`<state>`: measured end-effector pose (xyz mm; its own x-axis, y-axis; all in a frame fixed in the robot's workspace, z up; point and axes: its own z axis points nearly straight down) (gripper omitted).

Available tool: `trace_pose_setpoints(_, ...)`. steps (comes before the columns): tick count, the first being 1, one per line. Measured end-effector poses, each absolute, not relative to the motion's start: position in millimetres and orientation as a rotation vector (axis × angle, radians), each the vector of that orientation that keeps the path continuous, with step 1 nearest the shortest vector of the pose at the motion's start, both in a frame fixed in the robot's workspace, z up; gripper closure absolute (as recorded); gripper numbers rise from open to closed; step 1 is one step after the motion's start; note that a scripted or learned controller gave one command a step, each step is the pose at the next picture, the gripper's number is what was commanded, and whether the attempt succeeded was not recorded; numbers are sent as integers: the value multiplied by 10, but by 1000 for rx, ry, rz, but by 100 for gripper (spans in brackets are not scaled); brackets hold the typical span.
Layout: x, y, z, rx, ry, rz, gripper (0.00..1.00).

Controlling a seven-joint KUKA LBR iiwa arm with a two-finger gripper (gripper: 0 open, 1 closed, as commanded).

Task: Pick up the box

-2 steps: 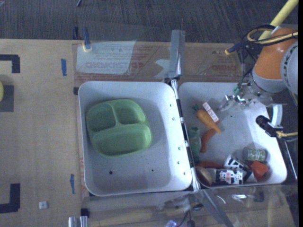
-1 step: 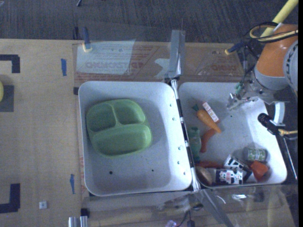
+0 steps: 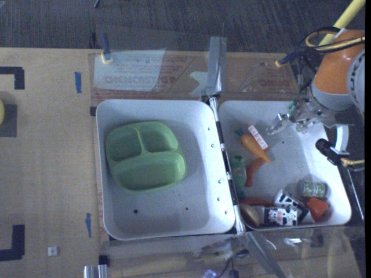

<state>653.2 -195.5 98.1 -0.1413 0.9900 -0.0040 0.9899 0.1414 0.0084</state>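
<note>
Gripper (image 3: 285, 122) hangs at 1 o'clock of right bin (image 3: 293, 112), above bare floor; can't tell its state, nothing visibly held. Box (image 3: 282, 215), black-and-white cow print, lies at 6 o'clock of that bin by the front wall, well apart from gripper. Red piece (image 3: 316, 208) and can (image 3: 313, 188) just to its 2 o'clock. Carrot (image 3: 255, 147) near bin centre-left. Green tray (image 3: 145, 154) sits in left bin (image 3: 168, 219).
</note>
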Motion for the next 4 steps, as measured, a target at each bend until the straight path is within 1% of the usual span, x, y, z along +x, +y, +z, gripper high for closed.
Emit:
trace_pose_setpoints(1,6020,-1508,862,2096,2336,3,0)
trace_pose_setpoints(2,6661,-1234,858,2421,1999,2,0)
trace_pose_setpoints(3,6167,-1027,860,2389,2040,2,0)
trace_pose_setpoints(4,6621,-984,858,2187,2251,3,0)
